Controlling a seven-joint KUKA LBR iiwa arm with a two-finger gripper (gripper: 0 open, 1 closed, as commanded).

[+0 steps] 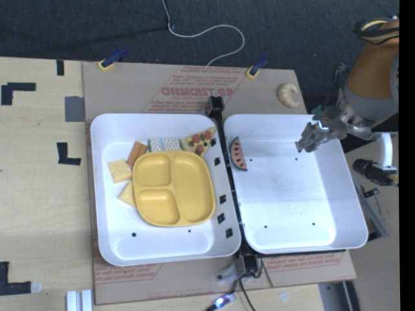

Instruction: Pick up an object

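A watermelon slice (238, 153) lies at the left edge of the right bin (292, 193). In the left bin (117, 225) a yellow divided plate (174, 188) sits in the middle, with a pizza slice (200, 140), a patterned cracker (163, 145), a brown biscuit (136, 152) and yellow cheese pieces (120, 171) around its upper and left sides. My gripper (312, 137) hangs over the right bin's upper right corner, well away from the watermelon slice. Nothing shows between its fingers.
A beige lump (290, 94) rests on the cardboard beyond the right bin. A white cable (207, 31) loops across the dark floor at the back. Blue-yellow clamps (111, 59) hold the cardboard's far edge. The grey arm (369, 76) enters from the right.
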